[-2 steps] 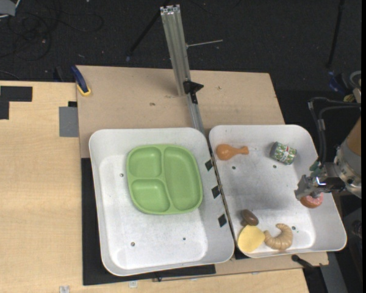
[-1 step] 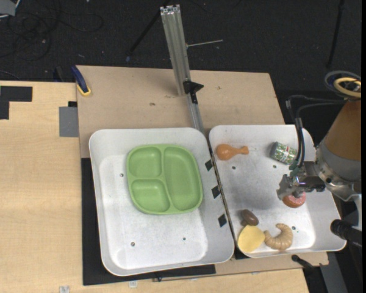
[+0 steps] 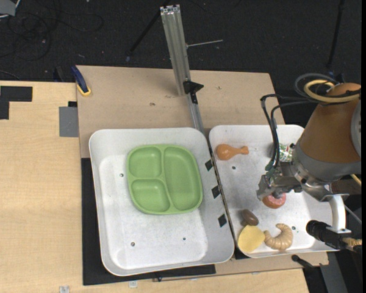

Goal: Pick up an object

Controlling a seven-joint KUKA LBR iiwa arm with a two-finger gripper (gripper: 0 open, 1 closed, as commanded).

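Note:
My gripper (image 3: pixel 273 192) hangs low over the right bin (image 3: pixel 238 182), directly above a small red-pink round object (image 3: pixel 275 201) that pokes out beneath it. An orange drumstick-shaped toy (image 3: pixel 230 152) lies at the bin's upper left. Near the front edge sit a small brown lump (image 3: pixel 250 217), a yellow piece (image 3: pixel 251 239) and a tan croissant (image 3: pixel 280 236). Whether the red object is gripped is hidden by the wrist.
The left bin (image 3: pixel 110 237) holds a green three-compartment plate (image 3: pixel 165 179). A metal post (image 3: pixel 178 50) rises behind the bins. Black clips (image 3: pixel 216 191) line the seam between the bins. The arm's bulky body (image 3: pixel 329 139) covers the right bin's far right side.

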